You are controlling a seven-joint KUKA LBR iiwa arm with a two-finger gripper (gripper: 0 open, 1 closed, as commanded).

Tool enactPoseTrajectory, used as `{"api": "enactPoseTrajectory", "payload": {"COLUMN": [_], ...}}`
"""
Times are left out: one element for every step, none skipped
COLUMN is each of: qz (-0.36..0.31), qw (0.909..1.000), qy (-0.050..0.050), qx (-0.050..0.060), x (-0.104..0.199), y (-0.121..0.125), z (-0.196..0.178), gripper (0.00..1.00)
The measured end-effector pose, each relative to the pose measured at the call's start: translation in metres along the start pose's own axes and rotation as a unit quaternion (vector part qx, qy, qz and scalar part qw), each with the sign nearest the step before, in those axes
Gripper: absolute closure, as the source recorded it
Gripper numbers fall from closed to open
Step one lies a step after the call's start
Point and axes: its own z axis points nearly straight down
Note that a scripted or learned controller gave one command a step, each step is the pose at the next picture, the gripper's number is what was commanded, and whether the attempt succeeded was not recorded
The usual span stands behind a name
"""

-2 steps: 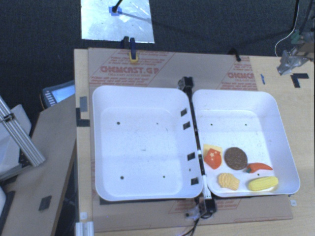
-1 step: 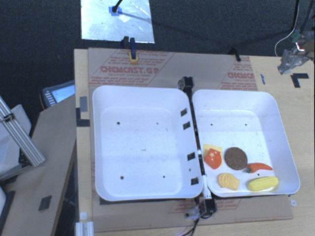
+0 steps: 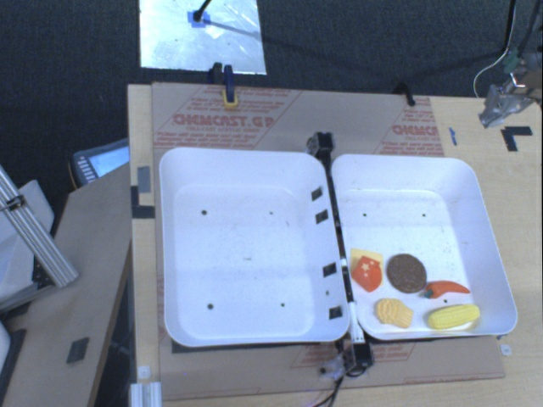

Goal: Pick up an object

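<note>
Several toy foods lie in the near part of the right bin (image 3: 399,185): a yellow and red wedge (image 3: 366,270), a brown round patty (image 3: 406,272), a red chili pepper (image 3: 447,289), a yellow corn cob (image 3: 452,316) and a ridged yellow piece (image 3: 394,313). My gripper (image 3: 502,107) is at the view's upper right edge, over the bench beyond the right bin's far right corner and well away from all the objects. It shows as a small grey metal shape with cables above it.
The left bin (image 3: 246,168) lies beside the right one, joined by a black clip strip (image 3: 335,244). Both rest on a cardboard sheet (image 3: 254,117). A shiny metal plate (image 3: 202,22) lies on the dark floor behind.
</note>
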Motion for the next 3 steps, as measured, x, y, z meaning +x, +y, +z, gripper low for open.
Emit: {"api": "enactPoseTrajectory", "payload": {"qz": [0.000,0.000,0.000], "qw": [1.0000,1.0000,1.0000], "qy": [0.000,0.000,0.000], "qx": [0.000,0.000,0.000], "x": [0.000,0.000,0.000], "y": [0.000,0.000,0.000], "z": [0.000,-0.010,-0.005], "gripper": [1.00,1.00,1.00]}}
